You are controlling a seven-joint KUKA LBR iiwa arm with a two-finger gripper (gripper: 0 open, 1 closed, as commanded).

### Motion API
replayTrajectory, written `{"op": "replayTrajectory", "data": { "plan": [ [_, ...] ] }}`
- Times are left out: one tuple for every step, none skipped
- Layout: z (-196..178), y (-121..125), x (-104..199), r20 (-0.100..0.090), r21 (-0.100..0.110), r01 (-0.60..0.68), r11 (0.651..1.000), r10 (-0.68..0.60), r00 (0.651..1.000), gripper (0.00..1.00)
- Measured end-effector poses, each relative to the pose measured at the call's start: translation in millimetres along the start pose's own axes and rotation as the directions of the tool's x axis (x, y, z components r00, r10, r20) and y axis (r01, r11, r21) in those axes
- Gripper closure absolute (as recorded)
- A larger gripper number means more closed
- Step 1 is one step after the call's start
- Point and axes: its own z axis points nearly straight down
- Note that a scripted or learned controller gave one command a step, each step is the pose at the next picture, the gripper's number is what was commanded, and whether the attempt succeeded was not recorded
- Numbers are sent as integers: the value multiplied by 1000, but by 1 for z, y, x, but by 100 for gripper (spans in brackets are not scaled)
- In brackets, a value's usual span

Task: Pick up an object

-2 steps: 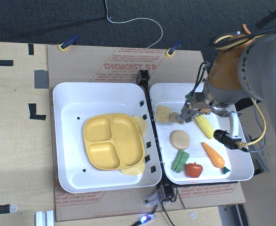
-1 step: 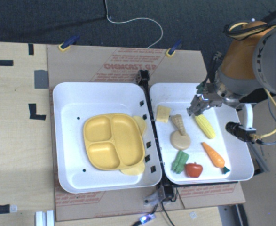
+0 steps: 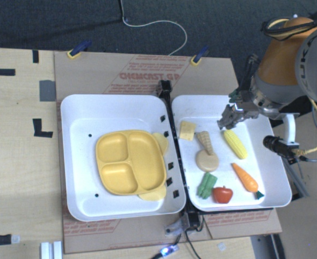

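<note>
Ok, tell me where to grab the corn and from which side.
Grip the corn across its middle, coming straight down from above. It lies flat on the right bin's floor, its length running from upper left to lower right, so the fingers should close across its narrow width. There is bare floor on both long sides; the carrot lies apart below it. The claw hovers near its upper end.
</note>
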Motion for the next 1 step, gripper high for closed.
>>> {"op": "replayTrajectory", "data": {
  "plan": [
    [-1,-13,53,-2,4,5,1000,-5,1000,100]
  ]
}}
